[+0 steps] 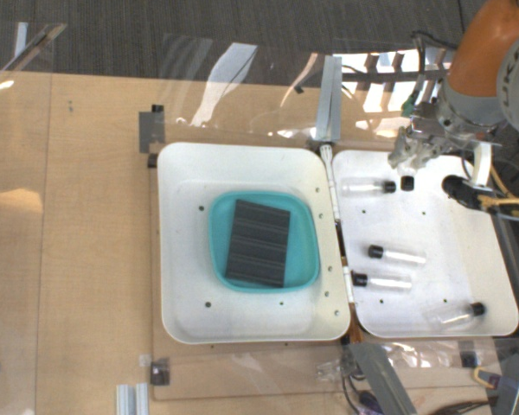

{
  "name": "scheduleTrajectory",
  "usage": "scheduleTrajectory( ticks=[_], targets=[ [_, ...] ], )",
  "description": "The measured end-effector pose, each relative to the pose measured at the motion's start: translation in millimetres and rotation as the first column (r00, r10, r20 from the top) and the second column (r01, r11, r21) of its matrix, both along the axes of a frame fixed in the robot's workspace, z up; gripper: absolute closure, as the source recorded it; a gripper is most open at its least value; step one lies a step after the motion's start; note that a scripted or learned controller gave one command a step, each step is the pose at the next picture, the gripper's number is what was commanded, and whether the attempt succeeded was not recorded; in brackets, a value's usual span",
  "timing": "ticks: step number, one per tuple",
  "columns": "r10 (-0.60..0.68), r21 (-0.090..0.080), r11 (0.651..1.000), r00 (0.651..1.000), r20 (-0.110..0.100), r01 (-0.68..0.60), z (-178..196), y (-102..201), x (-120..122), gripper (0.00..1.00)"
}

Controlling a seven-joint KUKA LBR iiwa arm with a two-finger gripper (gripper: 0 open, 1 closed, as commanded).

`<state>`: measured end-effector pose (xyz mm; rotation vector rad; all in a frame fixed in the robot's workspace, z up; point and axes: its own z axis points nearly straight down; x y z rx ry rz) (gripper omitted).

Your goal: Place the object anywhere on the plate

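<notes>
The gripper (408, 156) — open or closed, I cannot tell — hangs just above a clear capped tube (368, 185) in the right bin (441, 232), likely light, stiff, slippery, prone to roll — best pinched mid-length.

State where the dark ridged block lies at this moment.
In the camera view, the dark ridged block lies flat on the teal plate in the left bin, left of the divider between the bins.
</notes>
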<state>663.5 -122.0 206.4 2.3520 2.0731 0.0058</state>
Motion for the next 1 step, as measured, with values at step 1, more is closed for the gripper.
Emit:
scheduleTrajectory(
  ticks=[1],
  targets=[
    [0.125,0.003,0.992,0.992,-0.003,-0.125,-21.1,77.5,-75.6,1.00]
  ],
)
